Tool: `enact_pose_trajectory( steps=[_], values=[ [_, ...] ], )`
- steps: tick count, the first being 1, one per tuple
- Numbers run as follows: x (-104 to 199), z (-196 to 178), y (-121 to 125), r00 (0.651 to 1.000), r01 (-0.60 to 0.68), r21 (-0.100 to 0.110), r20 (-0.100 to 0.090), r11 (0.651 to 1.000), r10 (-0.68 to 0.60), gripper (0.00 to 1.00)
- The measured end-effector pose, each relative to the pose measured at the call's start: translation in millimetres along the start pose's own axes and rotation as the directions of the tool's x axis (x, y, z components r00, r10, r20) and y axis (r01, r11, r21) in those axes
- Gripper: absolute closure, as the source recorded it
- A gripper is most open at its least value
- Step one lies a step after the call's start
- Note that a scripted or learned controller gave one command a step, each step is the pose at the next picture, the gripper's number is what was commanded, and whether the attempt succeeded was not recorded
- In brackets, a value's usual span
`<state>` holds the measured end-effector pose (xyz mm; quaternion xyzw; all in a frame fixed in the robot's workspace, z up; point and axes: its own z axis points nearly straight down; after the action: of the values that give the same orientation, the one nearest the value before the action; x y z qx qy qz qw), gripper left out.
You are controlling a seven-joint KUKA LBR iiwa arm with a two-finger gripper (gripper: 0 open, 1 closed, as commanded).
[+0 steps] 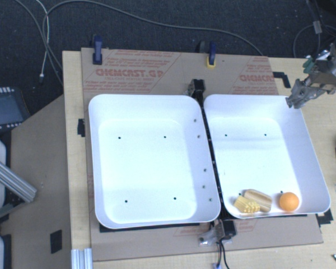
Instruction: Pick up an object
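Observation:
An orange ball (289,201) lies in the near right corner of the right bin (257,150). Left of it rest a yellow corn cob (246,205) and a tan bread roll (259,196), touching each other. My gripper (297,98) hangs at the far right corner of the right bin, above its rim and well away from all three objects. Nothing shows between its fingers.
The left bin (148,156) lies beside the right one on a cardboard sheet (157,72), held by two blue clamps (97,49) at the far edge. Cables run across the dark floor behind the bench.

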<state>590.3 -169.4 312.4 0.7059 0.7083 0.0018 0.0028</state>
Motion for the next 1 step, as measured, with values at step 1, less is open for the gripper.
enact_pose_trajectory(
  steps=[1],
  values=[
    [38.2,37.6,10.3,1.000,0.000,0.009,-0.002,1.000,0.000,1.00]
  ],
)
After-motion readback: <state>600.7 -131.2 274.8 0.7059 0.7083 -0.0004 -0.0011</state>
